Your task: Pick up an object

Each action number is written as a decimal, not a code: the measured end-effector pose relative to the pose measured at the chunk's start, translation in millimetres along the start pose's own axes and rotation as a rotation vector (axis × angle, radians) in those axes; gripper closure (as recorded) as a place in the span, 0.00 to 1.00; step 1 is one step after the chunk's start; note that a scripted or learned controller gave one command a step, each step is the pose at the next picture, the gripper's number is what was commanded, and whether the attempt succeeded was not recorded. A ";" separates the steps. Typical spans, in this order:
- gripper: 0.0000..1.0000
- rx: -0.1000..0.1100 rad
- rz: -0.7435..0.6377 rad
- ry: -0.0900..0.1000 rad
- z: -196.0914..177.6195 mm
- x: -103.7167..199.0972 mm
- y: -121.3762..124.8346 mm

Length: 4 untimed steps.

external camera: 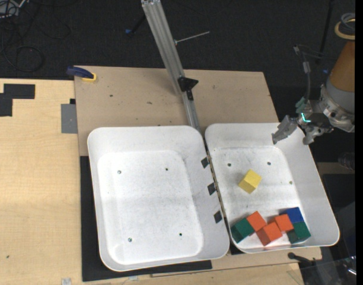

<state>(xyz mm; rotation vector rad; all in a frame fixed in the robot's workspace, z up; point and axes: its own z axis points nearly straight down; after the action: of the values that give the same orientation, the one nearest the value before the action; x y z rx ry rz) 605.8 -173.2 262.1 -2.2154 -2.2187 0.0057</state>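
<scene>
1. Wooden tabletop (140,100) is carrying two white bins, the left bin (104,153) and the right bin (324,218).
2. Arm is running off the right edge; its hand (295,130) is hovering with fingers spread wide, gripping nothing.
3. Yellow block (250,181) is sitting alone mid-bin; orange, green and blue blocks (270,225) are crowding together, partly overlapping.
</scene>
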 end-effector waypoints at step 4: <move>0.00 -0.006 0.005 -0.002 164.5 12.1 -8.3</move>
<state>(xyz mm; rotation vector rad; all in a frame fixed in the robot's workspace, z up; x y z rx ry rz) 596.4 -160.8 97.7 -2.2245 -2.2169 0.0014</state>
